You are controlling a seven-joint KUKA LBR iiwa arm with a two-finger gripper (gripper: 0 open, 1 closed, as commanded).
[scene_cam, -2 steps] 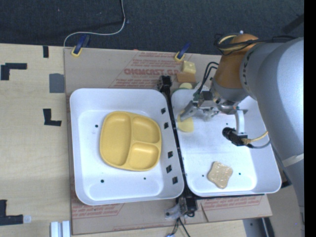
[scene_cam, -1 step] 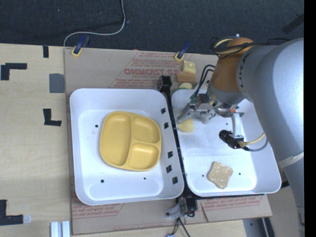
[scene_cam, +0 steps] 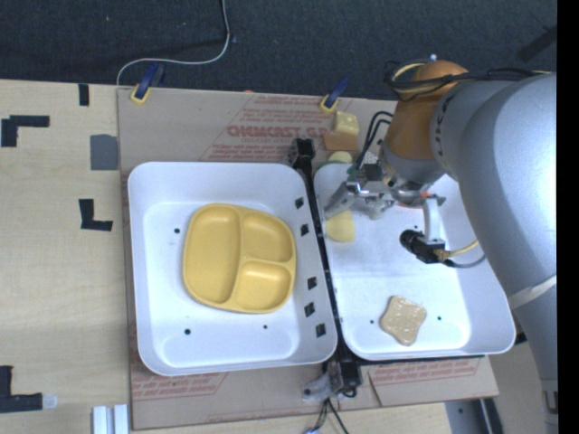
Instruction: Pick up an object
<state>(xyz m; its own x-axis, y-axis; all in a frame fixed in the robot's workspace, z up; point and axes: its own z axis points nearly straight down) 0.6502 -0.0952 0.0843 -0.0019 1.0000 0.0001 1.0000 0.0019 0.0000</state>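
While my pincer hangs in the right bin, I cannot tell its state; a pale yellow object lies just below it.

The arm enters from the right side of the view. Its large grey link fills the right edge and runs toward the far centre. The orange band sits above the wrist, at the far end of the link. Below the band, the wrist points down and slightly left. The claw hangs low at the far left part of the right-hand area. A black cable fitting projects near the wrist.
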